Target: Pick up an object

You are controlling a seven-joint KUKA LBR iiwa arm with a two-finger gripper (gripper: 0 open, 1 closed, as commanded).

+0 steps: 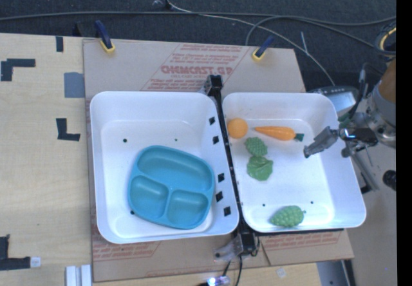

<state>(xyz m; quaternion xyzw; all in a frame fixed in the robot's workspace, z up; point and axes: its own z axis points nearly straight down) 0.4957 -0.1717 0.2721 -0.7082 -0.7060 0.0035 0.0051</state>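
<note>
The right bin (355,211) holds an orange ball (237,127), a carrot (275,132) and two green leafy pieces (255,146) (259,168) near its back left. A bumpy green fruit (287,216) lies by the front wall. My gripper (335,147) hangs over the right side of this bin, to the right of the carrot's green tip. It is open, with one grey finger (318,143) slanting left and down, and nothing sits between the fingers.
A blue divided plate (170,186) lies in the left bin (103,107). A black divider (222,149) joins the two bins. Cables run across the dark floor behind the bench, and two clamps (103,37) (261,51) hold the cardboard sheet.
</note>
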